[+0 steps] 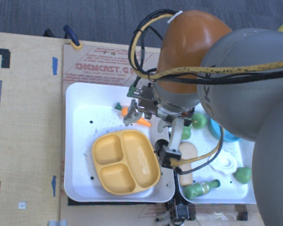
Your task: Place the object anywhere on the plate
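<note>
Hanging at centre frame in the camera view, my claw point(137, 112) is over the upper part of the left bin point(79, 129). An orange carrot point(130, 117) with a green top sits right at its tip, on the bin floor just beyond the upper edge of the yellow plate point(138, 156). Whether my claw is apart, together or clamped on the carrot, I cannot tell. At lower right, the right bin point(229, 184) holds a green bottle point(201, 188) and a green ball point(242, 174).
</note>
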